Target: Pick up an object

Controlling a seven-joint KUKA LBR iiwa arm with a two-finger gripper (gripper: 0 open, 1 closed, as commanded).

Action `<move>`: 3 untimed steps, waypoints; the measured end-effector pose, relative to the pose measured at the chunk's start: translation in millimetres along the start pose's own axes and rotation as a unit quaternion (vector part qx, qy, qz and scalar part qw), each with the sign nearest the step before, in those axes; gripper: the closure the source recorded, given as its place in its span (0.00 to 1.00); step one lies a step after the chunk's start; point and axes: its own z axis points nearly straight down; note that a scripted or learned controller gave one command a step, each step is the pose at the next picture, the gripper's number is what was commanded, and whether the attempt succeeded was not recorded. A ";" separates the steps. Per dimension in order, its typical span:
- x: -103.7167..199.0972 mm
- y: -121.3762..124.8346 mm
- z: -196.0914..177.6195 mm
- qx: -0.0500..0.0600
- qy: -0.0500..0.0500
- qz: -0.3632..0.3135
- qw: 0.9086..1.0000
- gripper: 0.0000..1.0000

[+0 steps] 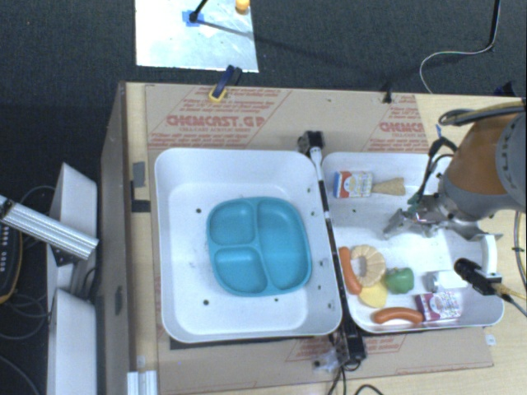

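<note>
Metal fingers of the gripper (405, 220) hang low over bare floor in the right bin (486, 313), pointing toward the bin divider; whether the jaws are spread or pressed together I cannot tell, and nothing shows between them. Toy food lies around: a small carton (352, 183) and a wedge of bread (389, 187) near the far wall, a carrot (349, 271), a round bagel (367, 262), a green apple (399, 281), a sausage (397, 316) and a red-and-white packet (439, 306) nearer the front. The left bin (177, 220) holds a blue divided plate (258, 246). Both bins rest on a cardboard-covered bench (247, 118) above dark carpet (58, 72).
</note>
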 end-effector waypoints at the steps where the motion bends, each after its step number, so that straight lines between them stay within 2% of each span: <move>1: -34.2 88.0 -51.0 -0.003 -0.001 -0.002 1.000 0.00; 2: 63.8 99.8 -47.1 -0.001 0.001 -0.002 1.000 0.00; 3: 80.9 98.7 -14.1 0.004 0.000 -0.001 1.000 0.00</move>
